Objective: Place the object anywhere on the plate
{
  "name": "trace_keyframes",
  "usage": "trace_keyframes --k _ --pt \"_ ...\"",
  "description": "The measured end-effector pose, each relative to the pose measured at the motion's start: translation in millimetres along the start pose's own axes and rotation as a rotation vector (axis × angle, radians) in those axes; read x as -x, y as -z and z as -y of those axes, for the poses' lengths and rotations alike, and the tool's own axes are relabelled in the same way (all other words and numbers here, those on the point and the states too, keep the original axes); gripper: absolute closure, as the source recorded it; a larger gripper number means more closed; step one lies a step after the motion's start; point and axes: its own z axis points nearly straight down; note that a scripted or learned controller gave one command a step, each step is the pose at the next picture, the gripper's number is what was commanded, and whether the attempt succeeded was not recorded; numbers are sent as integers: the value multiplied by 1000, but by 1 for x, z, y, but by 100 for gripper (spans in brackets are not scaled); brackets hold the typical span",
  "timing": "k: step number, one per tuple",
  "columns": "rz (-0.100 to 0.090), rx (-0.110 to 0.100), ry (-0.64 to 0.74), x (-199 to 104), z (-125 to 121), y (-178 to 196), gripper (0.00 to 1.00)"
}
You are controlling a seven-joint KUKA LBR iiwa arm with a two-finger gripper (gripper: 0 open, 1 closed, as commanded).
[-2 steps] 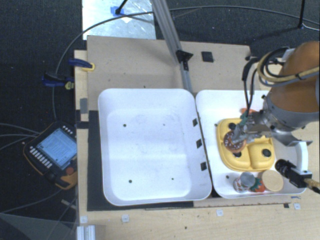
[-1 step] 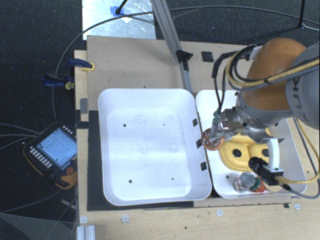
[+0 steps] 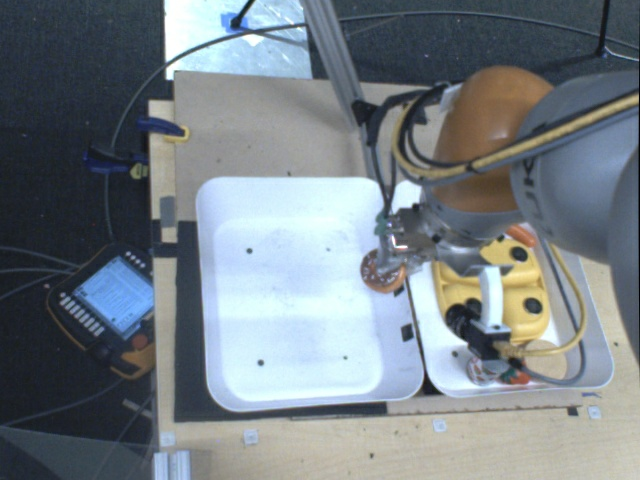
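Right, reading this off my one slanted feed.
Claw: I place the claw (image 3: 392, 240) over the ridge where the two bins meet; whether it is wide or narrow I cannot tell, the wrist body hides it.
Object: a small round brownish thing (image 3: 381, 272) sits just below the claw, on the right rim of the left bin (image 3: 290, 368). I cannot say if the claw has it or if it merely rests on the rim.
Right of the claw: the right bin (image 3: 595, 368) holds a yellow toy (image 3: 505, 298), with a small dark-and-red item (image 3: 488, 366) just beyond, toward the bin's near corner.
Plate: I can't pick out a plate for certain; much of the right bin lies under the arm (image 3: 560, 148).
Left of the claw: white bin floor with a few dark dots.
Far: a handheld controller (image 3: 105, 303) lies well off to the left, on the dark floor.
Risk: I judge a loose grip could let the object roll into the left bin; cables (image 3: 545, 346) draped over the toy could snag.
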Motion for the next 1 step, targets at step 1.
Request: trace_keyframes --k 1 --pt "-1 -1 1 -62 3 -8 100"
